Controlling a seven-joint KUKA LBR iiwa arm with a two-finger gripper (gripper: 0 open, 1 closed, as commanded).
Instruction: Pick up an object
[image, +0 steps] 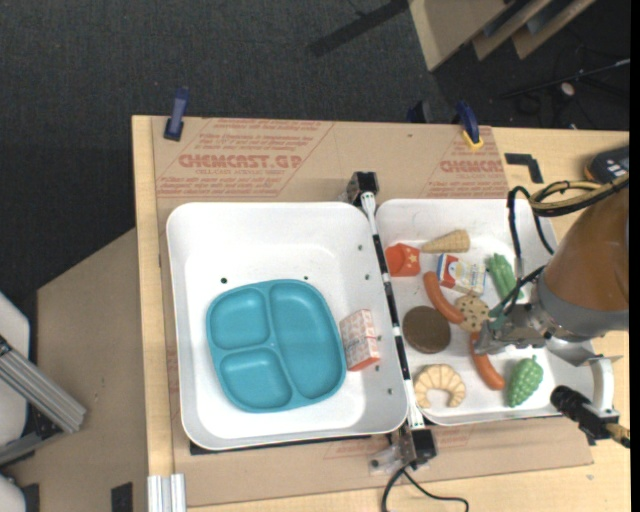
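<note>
End effector (497, 335) is sitting low in the right bin (420, 215), over the sausage (487, 368); finger state indeterminable.

The brown board (250, 155) under the bins reads "CHEMCAST G.P" in red, repeated partly at its right.

Glossy plastic — teal plate (275, 343), white bins (190, 300) — on matt cardboard (240, 160).
</note>
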